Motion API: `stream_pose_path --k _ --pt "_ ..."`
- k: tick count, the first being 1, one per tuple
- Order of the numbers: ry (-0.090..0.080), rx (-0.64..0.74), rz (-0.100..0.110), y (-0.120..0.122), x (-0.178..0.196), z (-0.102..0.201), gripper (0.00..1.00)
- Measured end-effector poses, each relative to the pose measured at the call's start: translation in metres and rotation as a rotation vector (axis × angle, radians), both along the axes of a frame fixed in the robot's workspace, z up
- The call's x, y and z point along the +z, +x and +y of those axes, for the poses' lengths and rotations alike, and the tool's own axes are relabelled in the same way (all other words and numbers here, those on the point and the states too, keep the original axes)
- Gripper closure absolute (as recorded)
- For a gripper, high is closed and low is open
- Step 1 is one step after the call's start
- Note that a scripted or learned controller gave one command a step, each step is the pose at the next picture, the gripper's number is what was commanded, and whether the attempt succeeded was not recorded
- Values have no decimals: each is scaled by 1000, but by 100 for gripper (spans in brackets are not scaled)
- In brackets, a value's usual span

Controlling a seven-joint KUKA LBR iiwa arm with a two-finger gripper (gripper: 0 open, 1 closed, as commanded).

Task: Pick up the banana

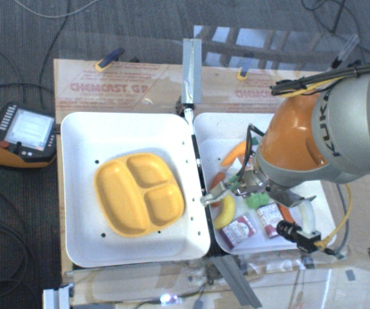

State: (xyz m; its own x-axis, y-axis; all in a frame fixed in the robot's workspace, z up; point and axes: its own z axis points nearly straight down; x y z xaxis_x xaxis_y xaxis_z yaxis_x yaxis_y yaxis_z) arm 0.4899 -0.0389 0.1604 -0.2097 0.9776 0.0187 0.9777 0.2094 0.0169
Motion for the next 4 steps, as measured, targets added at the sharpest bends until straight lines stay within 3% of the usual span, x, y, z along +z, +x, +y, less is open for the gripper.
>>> stream_pose_path --k 1,2,4 --pt "-21 51 14 -6 22 19 0" --pt "-25 92 15 -7 23 -2 0" --pt "-25 184 13 -6 23 10 0"
